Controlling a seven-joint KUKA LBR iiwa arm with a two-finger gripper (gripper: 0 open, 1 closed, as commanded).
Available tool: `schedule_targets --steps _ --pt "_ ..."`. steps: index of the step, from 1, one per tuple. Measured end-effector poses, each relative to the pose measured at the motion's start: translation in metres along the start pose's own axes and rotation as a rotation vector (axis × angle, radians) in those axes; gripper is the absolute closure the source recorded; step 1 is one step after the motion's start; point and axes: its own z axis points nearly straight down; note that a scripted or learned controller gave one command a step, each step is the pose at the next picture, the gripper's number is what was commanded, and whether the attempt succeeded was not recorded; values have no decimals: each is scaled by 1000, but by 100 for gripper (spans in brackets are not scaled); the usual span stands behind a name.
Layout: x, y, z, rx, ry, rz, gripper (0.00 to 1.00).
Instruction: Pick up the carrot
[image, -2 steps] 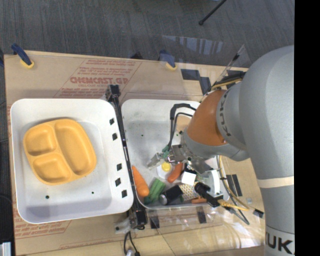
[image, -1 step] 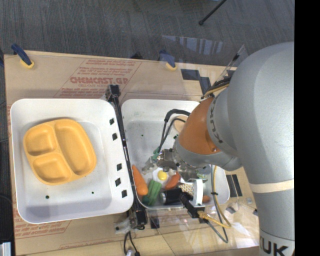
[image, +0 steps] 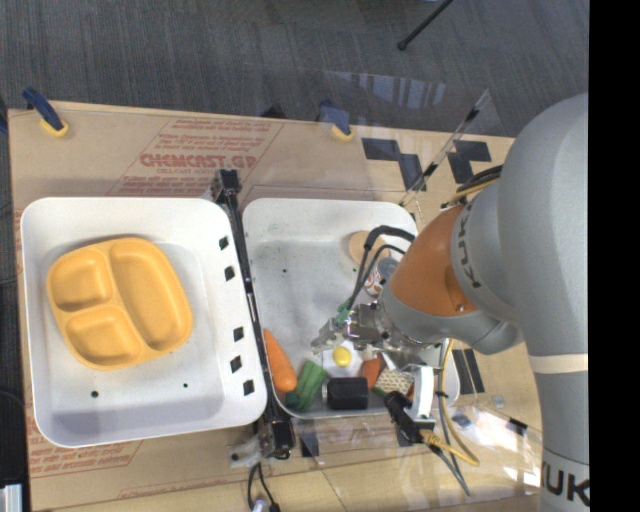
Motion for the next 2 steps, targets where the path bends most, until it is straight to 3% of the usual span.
schedule_targets --steps 1,2 --pt "45 -14 -2 8 -8 345 0" --pt "45 -14 -11 12 -6 340 100"
